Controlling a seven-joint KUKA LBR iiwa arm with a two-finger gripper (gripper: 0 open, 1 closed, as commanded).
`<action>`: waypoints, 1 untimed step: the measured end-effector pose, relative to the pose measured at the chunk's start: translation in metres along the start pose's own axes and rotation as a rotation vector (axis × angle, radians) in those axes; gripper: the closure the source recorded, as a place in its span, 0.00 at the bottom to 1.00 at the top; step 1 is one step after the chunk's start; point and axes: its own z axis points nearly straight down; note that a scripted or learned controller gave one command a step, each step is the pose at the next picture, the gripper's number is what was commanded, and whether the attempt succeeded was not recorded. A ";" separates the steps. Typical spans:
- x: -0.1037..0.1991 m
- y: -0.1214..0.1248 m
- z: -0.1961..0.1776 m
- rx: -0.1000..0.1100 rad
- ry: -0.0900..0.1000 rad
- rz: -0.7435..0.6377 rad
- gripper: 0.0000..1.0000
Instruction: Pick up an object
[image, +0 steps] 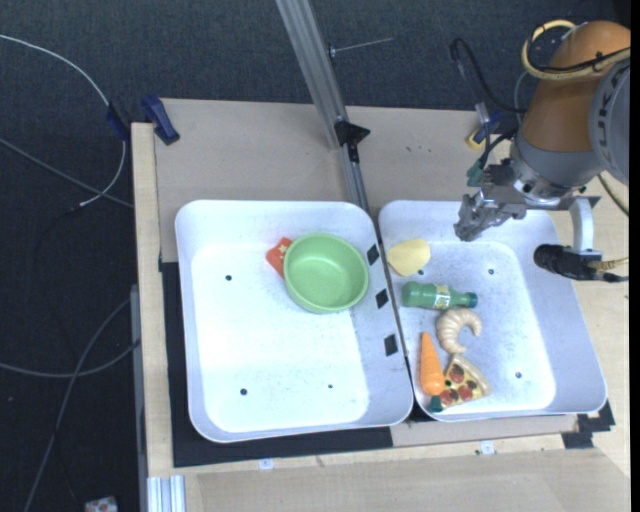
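Observation:
My gripper (474, 226) hangs over the far edge of the right bin (545, 330), pointing down, with nothing seen between its fingers. Below and left of it in that bin lie a pale yellow lemon (408, 256), a green bottle (438, 296) on its side, a tan croissant (459, 327), an orange carrot (430, 364) and a pizza slice (463, 384). In the left bin (270, 380) a green bowl (324, 271) sits at the far right, with a red-orange object (277, 255) partly hidden behind it.
A slanted metal pole (325, 90) crosses the bench from the top down to the gap between the bins. Black clips (381, 297) mark the divide. A black cylinder part (565, 260) of the arm juts out at the right bin's far right.

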 end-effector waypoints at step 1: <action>0.052 0.006 -0.016 -0.010 -0.002 0.000 1.00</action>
